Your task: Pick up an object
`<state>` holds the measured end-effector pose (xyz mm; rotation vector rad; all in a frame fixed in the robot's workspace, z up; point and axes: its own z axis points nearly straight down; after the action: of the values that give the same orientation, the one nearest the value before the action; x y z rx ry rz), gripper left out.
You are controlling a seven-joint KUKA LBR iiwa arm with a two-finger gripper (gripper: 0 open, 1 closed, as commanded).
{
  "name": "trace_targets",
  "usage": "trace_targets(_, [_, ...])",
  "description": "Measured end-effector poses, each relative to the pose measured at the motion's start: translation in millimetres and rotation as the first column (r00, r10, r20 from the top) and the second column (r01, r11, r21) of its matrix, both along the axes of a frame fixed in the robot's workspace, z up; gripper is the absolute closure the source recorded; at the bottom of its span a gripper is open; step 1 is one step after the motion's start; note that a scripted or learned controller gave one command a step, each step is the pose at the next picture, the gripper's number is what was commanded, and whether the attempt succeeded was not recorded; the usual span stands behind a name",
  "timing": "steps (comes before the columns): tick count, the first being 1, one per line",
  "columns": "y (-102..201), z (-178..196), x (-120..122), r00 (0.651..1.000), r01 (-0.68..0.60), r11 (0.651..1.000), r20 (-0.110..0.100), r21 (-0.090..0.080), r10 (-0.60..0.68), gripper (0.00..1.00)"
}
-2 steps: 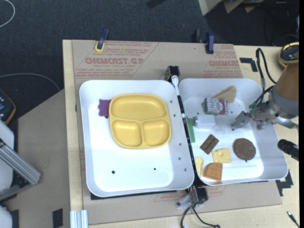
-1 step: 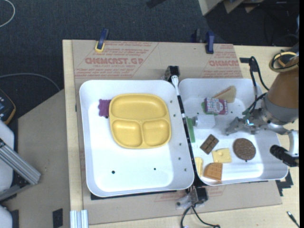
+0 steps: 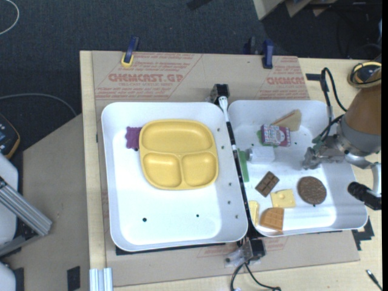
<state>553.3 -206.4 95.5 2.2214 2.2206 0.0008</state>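
Gripper (image 3: 311, 158) sits low over the right bin (image 3: 315, 226), near its right side; we cannot tell whether it is spread or closed, and we see nothing held. Just below it lies a round brown cookie (image 3: 311, 190). To its left we note a small pink carton (image 3: 275, 134), a tan wedge (image 3: 290, 119) and a dark brown square (image 3: 267, 183). We record a yellow divided plate (image 3: 179, 153) in the left bin (image 3: 170, 232), well apart from the arm.
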Motion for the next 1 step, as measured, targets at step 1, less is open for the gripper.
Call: trace_targets(1, [10.2,52.8,2.2,1.000,-0.002,1.000,0.005,-0.002,0.002,1.00])
